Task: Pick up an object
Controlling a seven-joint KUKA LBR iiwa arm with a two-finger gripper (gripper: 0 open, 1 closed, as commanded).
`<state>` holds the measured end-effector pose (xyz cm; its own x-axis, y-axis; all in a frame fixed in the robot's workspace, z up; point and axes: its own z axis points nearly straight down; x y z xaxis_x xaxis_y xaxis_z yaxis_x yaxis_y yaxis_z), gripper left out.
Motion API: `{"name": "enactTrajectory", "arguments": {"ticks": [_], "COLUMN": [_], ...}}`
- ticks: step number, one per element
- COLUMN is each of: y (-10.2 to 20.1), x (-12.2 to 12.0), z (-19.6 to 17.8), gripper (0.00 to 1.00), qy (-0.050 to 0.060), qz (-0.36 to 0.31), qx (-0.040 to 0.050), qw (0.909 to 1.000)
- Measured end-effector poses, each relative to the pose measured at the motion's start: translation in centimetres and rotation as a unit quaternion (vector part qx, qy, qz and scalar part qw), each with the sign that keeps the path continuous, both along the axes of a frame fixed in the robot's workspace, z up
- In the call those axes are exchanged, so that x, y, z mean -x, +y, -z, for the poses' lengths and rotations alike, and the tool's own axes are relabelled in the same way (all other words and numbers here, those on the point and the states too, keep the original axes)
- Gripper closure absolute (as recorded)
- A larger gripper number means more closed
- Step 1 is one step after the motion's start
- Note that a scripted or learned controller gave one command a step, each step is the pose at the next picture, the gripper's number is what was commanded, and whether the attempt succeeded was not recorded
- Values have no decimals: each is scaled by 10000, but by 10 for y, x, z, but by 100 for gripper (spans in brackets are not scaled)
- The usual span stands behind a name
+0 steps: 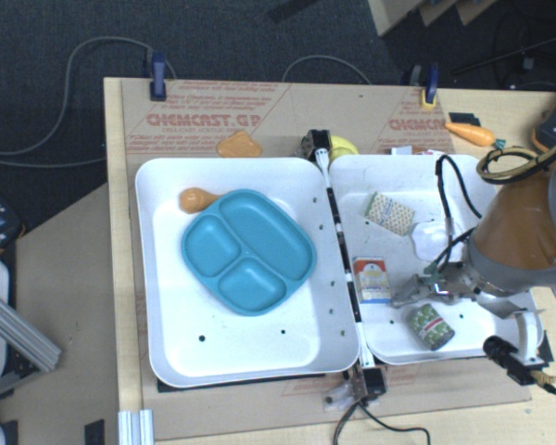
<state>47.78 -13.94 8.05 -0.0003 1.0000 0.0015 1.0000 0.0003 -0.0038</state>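
Note:
The right bin (396, 343) holds a small red-and-white box (372, 279), a green can (429, 326) lying on its side, a patterned packet (390, 212) and a pale white object (429, 242). My gripper (415, 291) is low over this bin, between the box and the can, just above the can's upper end. Nothing is seen held in it. The orange-banded arm (519, 230) comes in from the right and hides the bin's right side.
The left bin (157, 276) carries a blue divided plate (247, 249) and a tan drumstick-shaped toy (197, 198) at its upper left. Behind the bins lie an orange lump (238, 144), a yellow item (342, 146) and a carrot-like piece (470, 134).

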Motion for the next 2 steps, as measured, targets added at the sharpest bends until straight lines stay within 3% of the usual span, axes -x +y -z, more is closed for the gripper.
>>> {"name": "enactTrajectory", "arguments": {"ticks": [1, 2], "y": [-11, -15], "x": [-5, 1], "z": [-166, -42], "gripper": [0, 0], "qy": [-115, 36], "qz": [-5, 11], "qx": [38, -9], "qw": [9999, 10000]}}
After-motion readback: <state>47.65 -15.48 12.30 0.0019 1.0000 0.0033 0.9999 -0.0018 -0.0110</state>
